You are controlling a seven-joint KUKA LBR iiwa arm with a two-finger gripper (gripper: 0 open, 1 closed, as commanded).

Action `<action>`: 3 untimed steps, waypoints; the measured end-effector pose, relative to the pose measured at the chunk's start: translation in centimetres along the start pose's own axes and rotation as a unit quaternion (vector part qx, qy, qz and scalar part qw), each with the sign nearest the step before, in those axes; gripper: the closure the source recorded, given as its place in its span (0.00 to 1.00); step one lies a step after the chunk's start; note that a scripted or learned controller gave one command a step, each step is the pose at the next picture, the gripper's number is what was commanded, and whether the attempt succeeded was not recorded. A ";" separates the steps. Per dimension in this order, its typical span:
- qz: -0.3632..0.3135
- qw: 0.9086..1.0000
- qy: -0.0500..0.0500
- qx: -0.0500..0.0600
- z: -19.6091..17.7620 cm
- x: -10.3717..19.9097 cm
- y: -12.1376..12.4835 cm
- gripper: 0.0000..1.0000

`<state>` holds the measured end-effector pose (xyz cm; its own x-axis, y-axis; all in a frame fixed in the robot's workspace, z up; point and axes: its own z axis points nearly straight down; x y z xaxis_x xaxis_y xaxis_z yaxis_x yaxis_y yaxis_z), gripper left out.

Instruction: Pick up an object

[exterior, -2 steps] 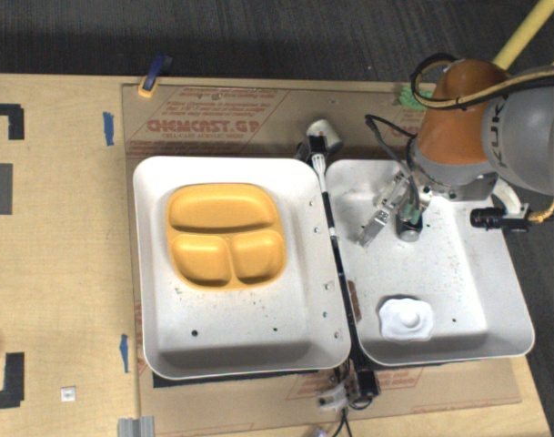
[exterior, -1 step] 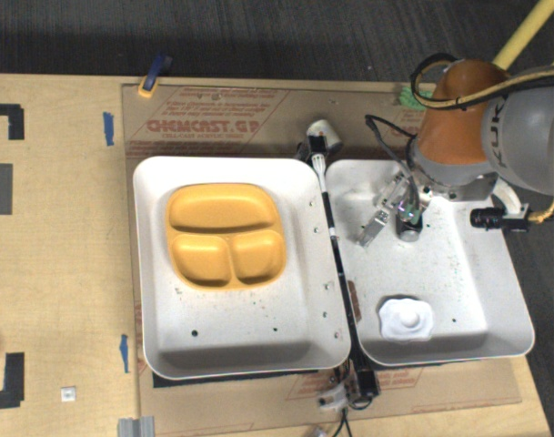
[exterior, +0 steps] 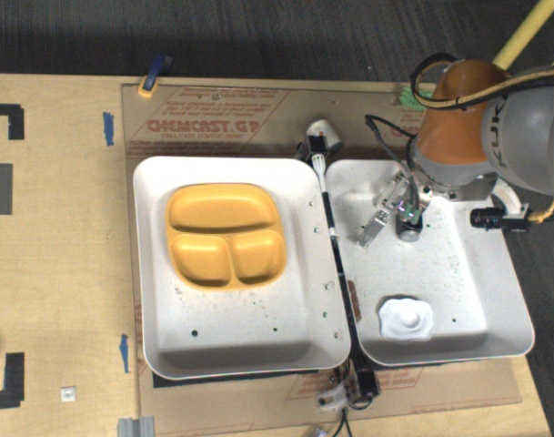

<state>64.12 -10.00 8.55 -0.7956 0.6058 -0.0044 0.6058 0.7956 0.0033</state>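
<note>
Two shallow white plastic bins w/ rounded corners on a cardboard-covered tabletop [exterior: 67, 198]. Left bin [exterior: 158, 317]: glossy yellow three-compartment tray [exterior: 226, 235]. Right bin [exterior: 495, 317]: small white lumpy object [exterior: 405, 318] near front wall, well apart from end effector [exterior: 390, 217], which hangs over the bin's rear, metal fingers spread, nothing between them. Path betw. them clear.

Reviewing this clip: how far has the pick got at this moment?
Nothing looks picked yet. The yellow divided tray lies in the left bin, and the white object sits in the right bin. The gripper hangs over the right bin's far end, away from both. Grasping and lifting remain.
</note>
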 end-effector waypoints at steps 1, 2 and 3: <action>-0.375 0.927 0.000 -0.001 0.0 0.1 0.8 0.00; -0.406 0.914 -0.001 -0.001 -6.9 -2.1 1.8 0.00; -0.512 0.859 0.001 -0.001 -2.4 -1.3 -2.3 0.00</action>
<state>63.79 -12.63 10.98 -0.9110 -0.4125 -0.0033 -0.4125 0.9110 -0.0001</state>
